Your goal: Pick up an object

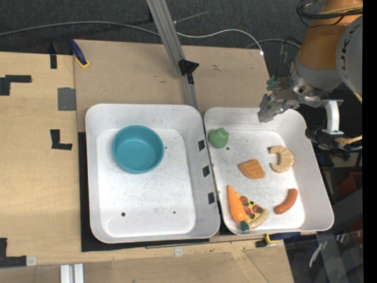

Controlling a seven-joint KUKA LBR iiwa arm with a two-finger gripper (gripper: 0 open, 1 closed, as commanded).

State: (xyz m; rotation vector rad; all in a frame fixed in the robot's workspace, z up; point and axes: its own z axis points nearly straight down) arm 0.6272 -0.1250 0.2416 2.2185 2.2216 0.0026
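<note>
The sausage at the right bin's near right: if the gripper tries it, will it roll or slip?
The sausage looks like a smooth, curved toy, so it probably slips between fingers unless gripped across its middle. Its bend should stop it rolling far. It lies apart from the pizza slice, so a push likely moves it alone. The gripper hangs over the bin's far edge.

Grey pole (171,37), black cable (88,25) behind bench

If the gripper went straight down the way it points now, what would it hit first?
Probably bare floor of the right bin near its far rim. The gripper hangs over that top edge; the green object and croissant lie off that line. Depth is uncertain.
</note>
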